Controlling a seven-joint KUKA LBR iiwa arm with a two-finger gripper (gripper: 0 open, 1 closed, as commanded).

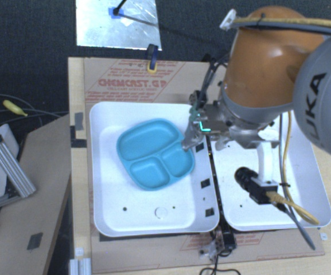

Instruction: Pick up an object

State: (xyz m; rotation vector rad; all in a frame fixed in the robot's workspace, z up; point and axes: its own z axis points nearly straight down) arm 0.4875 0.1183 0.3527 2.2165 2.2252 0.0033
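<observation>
A light blue divided plate (154, 152) with three compartments lies tilted in the left white bin (111, 211). My gripper (191, 139) reaches down over the wall between the two bins, right at the plate's right rim. A finger tip seems to touch that rim near the upper right compartment. The big orange and grey wrist hides most of the gripper body.
The right white bin (314, 171) lies under the arm, largely covered by it. Cardboard (131, 82) sits under both bins. A shiny foil sheet (119, 16) lies at the back, and an aluminium frame (2, 159) stands at the left.
</observation>
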